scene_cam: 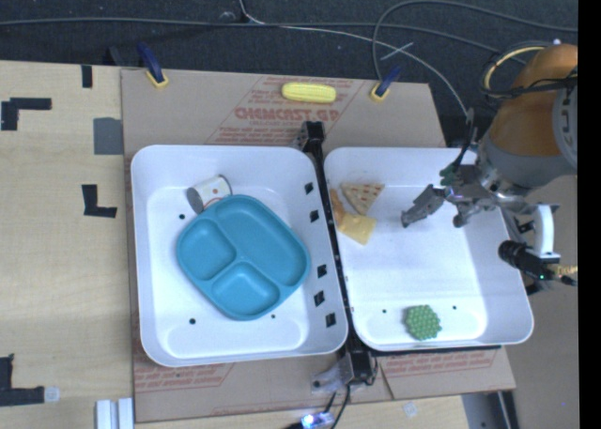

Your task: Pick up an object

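The right bin [470, 277] holds a tan waffle-like wedge [362, 195], a yellow cheese-like piece [356, 226] just below it, and a green bumpy lump [423, 322] near the front wall. My gripper [434, 219] hangs over the right bin's upper right part, open, with nothing between its fingers. Its left fingertip [411, 218] points toward the wedge and cheese piece, a short way to their right. The left bin [155, 258] carries a blue divided plate [242, 255] and a small grey-and-white cup [208, 194] lying on its side.
A yellow oblong object [308, 92] lies on the cardboard behind the bins, between two blue clamps [150, 66]. A black divider strip [324, 230] runs between the bins. Cables cross the dark floor behind. The arm's grey body [531, 145] stands over the right bin's right wall.
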You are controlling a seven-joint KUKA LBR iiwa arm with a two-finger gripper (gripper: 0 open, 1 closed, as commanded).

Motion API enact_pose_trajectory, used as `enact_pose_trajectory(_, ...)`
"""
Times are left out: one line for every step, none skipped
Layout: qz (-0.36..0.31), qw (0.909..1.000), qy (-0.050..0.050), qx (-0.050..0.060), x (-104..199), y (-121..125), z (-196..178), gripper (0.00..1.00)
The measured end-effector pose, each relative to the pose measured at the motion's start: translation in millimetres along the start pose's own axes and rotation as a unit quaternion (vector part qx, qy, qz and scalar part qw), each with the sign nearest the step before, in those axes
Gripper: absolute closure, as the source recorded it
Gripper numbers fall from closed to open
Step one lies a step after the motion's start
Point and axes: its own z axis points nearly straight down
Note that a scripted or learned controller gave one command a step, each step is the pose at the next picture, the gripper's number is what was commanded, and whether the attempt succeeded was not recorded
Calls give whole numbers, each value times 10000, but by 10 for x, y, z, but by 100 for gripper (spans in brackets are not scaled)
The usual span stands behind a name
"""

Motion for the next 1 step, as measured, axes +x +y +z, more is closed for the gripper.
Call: enact_pose_trajectory(-19, 10000, -11, -66, 3, 32, -74, 0)
